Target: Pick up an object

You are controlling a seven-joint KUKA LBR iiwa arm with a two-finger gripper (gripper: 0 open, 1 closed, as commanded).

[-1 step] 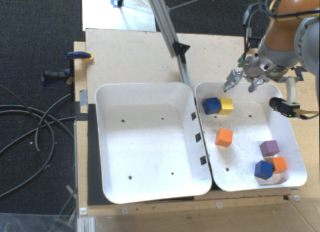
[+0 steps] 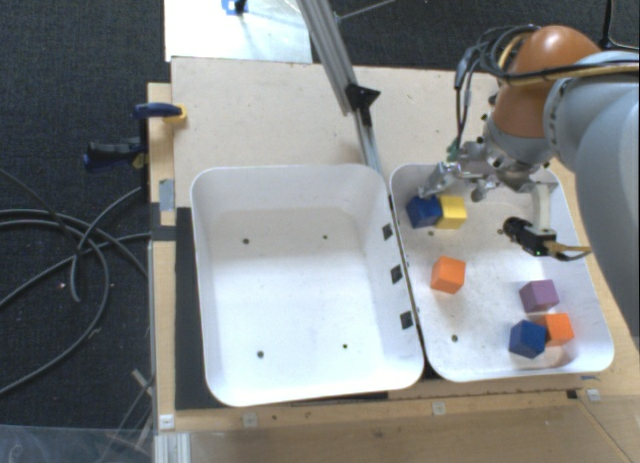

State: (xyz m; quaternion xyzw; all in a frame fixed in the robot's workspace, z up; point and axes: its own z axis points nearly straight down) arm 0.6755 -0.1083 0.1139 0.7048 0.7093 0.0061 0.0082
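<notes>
My gripper (image 2: 458,188) hovers over the far left corner of the right bin (image 2: 590,351), its fingers spread open and nothing held between them. Just below the fingertips lie a blue block (image 2: 423,212) and a yellow block (image 2: 453,213), touching side by side. An orange block (image 2: 448,275) sits alone in the middle of the bin. At the near right corner are a purple block (image 2: 538,295), a second blue block (image 2: 527,339) and a small orange block (image 2: 559,328).
The left bin (image 2: 215,251) adjoins the right one along a shared wall. A slanted metal pole (image 2: 335,46) runs down to the bins' far junction. A blue clamp (image 2: 140,131) and black cables (image 2: 60,251) lie off the bench's left.
</notes>
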